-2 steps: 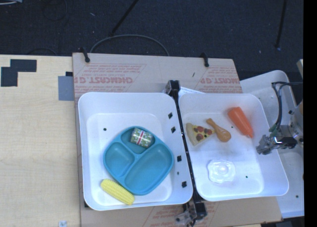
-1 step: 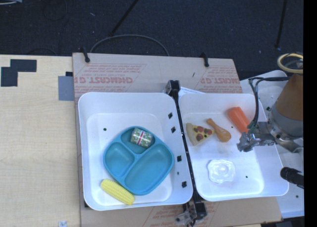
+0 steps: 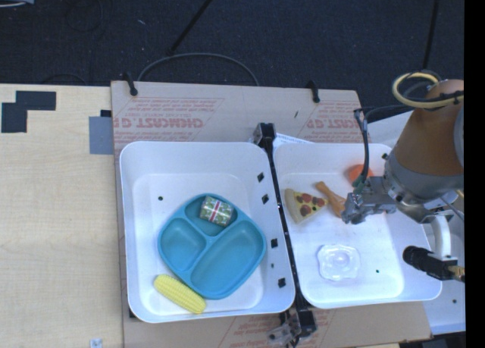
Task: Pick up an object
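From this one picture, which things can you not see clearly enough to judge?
- Gripper: small and dark in the camera view; whether it is open or shut cannot be told.
- Orange object: partly hidden behind the arm and a cable; its kind is unclear.
- Clear item: see-through against the right bin; its shape is vague.
- Label on the small can: too small to read.

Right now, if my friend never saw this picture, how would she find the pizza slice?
Start at the right bin, the one the grey arm reaches into. Look near its left wall, about halfway up, beside the black divider between the bins. The pizza slice is a flat tan wedge with red dots, unlike the thin brown stick just right of it and the clear round lid below.
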